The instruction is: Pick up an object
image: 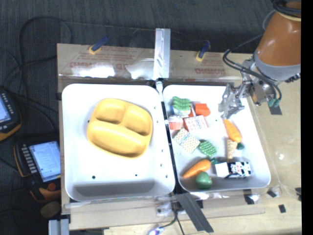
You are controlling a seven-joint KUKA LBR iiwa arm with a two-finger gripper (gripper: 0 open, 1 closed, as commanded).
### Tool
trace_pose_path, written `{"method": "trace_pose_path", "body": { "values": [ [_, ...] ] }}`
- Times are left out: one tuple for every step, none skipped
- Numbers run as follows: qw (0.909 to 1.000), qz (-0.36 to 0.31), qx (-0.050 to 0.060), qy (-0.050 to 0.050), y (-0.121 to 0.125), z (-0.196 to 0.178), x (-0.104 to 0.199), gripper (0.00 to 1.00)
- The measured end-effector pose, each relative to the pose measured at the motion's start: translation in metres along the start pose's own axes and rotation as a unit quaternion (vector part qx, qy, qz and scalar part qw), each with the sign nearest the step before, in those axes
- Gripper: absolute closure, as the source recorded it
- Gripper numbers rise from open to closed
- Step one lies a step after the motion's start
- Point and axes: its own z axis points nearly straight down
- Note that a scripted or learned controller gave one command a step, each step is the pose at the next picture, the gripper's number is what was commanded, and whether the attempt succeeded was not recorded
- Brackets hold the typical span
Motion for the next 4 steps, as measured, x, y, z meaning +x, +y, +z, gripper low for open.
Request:
{"method": "trace_pose_path", "body": {
  "values": [
    [0.9986,-0.053,0.0,0.001,-0.066,0.139,-0.006,1.0],
    [0.9863,-0.165,0.005,-0.007,-0.043,0.163,0.043,1.0],
    [0.9863,-0.165,0.003,-0.005,-0.043,0.165,0.045,0.0],
    [0.9954,-0.095,0.002,-0.005,0.004,0.164,0.072,0.0]
  ]
}}
